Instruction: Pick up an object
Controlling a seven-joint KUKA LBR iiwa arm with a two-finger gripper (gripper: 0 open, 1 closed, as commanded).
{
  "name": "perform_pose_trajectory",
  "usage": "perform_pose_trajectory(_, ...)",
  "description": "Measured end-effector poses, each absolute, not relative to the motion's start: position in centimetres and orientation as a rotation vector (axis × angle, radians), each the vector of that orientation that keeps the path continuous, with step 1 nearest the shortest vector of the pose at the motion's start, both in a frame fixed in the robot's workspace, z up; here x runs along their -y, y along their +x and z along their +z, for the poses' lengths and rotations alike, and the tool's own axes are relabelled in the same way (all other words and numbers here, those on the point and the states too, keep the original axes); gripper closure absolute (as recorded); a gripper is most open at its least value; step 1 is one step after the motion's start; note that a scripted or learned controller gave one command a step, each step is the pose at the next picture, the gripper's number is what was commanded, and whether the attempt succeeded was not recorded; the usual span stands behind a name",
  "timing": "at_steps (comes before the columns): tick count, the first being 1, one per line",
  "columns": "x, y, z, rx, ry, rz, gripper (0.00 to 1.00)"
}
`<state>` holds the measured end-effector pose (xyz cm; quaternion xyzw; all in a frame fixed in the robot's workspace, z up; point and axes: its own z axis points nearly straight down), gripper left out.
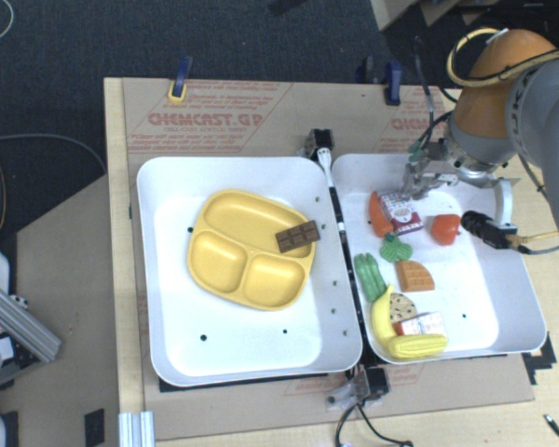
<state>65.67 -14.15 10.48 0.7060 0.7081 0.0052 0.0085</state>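
Gripper (417, 182) prob. touching red-white packet (397, 210)

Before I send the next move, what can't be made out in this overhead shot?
- Tool: its fingers blur into the red-and-white packet below; open or shut is unclear.
- Packet label: too small to read.
- Yellow banana: partly covered by the small box lying on it.
- Brown block on the yellow tray: too small to identify.
- Arm: cut off by the right edge.

Arm (531, 91) cut by right edge; pincer (419, 182) fingertips too small to tell.
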Motion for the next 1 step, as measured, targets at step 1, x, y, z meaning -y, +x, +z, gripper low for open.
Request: perform_pose_trajectory(1, 14.56, 65.42, 14.98, -2.216, 2.219, 0.004, 1.00)
